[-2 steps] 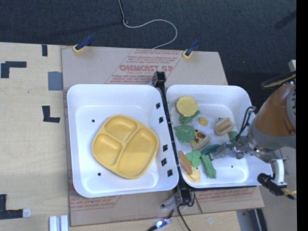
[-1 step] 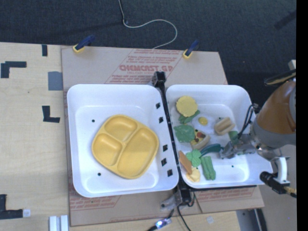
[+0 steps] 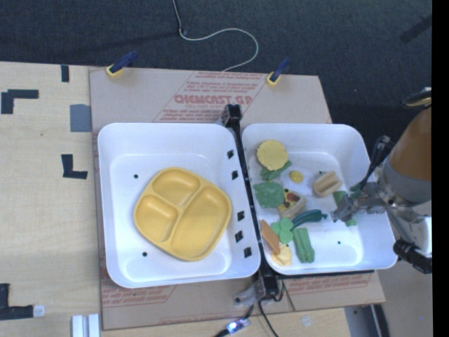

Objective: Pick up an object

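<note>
Lower the gripper (image 3: 345,215), jaw state impossible to tell from here, squarely over one piece in the right bin (image 3: 351,135), such as the bun-shaped toy (image 3: 326,183) just up-left of the jaws, avoiding the crowded green toys (image 3: 303,244) further left.

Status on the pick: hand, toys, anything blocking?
Hand low at right bin's right side, grip unclear. Toy food piled along bin's left; bun nearest hand. Yellow tray in left bin. Nothing blocking.
</note>
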You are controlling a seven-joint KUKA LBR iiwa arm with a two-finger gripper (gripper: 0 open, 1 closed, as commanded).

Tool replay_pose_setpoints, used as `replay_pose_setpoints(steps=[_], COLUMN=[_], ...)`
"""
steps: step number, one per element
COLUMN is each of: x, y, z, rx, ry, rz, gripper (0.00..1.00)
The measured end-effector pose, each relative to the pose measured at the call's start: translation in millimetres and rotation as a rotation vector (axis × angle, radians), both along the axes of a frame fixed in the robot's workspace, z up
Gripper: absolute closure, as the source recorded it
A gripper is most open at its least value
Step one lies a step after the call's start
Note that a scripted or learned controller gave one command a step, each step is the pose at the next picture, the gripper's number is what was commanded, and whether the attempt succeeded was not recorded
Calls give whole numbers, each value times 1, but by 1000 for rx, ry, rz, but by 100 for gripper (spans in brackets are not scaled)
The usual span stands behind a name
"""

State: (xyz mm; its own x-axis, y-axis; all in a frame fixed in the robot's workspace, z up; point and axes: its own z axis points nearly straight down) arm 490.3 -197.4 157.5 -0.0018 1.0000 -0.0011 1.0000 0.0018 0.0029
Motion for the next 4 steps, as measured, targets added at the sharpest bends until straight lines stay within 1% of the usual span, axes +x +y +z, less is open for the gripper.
replay_pose_setpoints(steps=[1,2,3,4], x=[0,0,25,35], y=[-1,-1,55,113], z=[63,67,63,72], rx=[-1,1,3,4], ry=[-2,3,4,4], rz=[0,-1,6,6], gripper=[100,100,100,100])
